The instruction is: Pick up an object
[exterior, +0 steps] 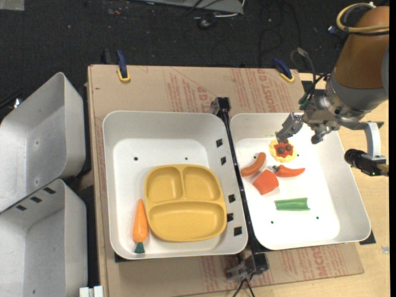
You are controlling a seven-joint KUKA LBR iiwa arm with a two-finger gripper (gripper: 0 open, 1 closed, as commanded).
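While the arm waits over the right bin, the left bin carries a yellow divided tray with a toy carrot lying just left of it, well away from the action. Right of that tray, across the divider, the candidate objects crowd together: a sausage, an orange-red wedge just below it, a red chili pepper touching or nearly touching the wedge, a green bean pod lower down, and a small yellow piece topped with something dark red (too small to name). The gripper hangs just above and to the right of that yellow piece, its two fingers spread apart with nothing between them. The likeliest trouble is the crowding: a descent toward the yellow piece could land one finger on the pepper or sausage, nudging things aside rather than clamping one. A flat, low piece may also slip out as the fingers close, and a finger could scrape the bin floor if the descent runs too deep. The bean pod, lying apart from the others, looks the safer target.
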